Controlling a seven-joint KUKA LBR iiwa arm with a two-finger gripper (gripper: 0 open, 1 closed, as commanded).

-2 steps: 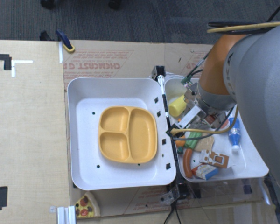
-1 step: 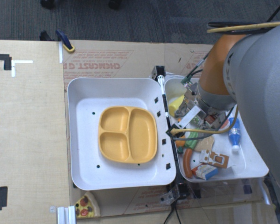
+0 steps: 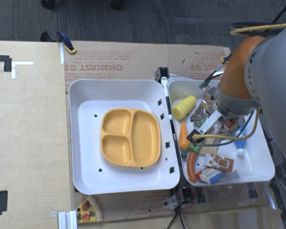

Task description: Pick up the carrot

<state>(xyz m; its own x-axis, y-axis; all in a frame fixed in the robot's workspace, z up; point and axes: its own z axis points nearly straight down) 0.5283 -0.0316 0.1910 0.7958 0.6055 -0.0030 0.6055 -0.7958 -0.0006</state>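
Note:
The orange carrot [image 3: 183,134] lies along the left wall of the right bin [image 3: 262,171], its thin tip pointing away from the bench's front edge. My gripper [image 3: 199,112] hangs low over the same bin, just right of the carrot and slightly farther back. Nothing can be seen in its grasp. The arm's grey body and orange band cover the right bin's far right part.
A yellow rounded item [image 3: 183,107] sits behind the carrot. A red-orange sausage-like piece [image 3: 191,168], a brown carton [image 3: 219,162], a small blue and white pack [image 3: 211,176] and a blue item [image 3: 240,144] lie nearer the front. A yellow divided plate [image 3: 131,138] occupies the left bin [image 3: 81,128].

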